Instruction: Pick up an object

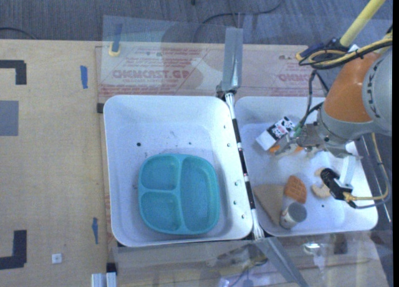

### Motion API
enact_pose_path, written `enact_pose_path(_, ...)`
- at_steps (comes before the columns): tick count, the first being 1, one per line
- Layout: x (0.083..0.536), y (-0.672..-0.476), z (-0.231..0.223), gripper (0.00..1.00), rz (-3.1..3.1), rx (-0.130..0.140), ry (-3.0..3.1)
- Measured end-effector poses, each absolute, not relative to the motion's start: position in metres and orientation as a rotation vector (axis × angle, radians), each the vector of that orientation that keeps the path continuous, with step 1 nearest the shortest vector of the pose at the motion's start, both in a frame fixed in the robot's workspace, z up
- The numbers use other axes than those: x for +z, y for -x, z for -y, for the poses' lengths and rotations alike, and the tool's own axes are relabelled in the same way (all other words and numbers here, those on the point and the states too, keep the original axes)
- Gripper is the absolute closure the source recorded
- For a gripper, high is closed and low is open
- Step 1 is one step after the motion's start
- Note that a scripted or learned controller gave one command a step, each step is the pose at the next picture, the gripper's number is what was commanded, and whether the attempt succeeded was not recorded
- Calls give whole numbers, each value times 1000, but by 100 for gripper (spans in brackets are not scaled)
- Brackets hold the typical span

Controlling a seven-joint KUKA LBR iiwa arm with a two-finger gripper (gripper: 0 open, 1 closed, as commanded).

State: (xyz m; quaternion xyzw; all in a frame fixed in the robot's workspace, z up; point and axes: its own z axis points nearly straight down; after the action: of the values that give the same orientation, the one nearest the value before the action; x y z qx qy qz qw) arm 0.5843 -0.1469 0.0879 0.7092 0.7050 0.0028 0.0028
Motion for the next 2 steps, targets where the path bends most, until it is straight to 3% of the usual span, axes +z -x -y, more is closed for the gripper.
enact_pose_path(1,87,-631,143,0,-2202,5,-2231)
enact_pose_path(2,98,-633,144,100,-2201,6,-2226)
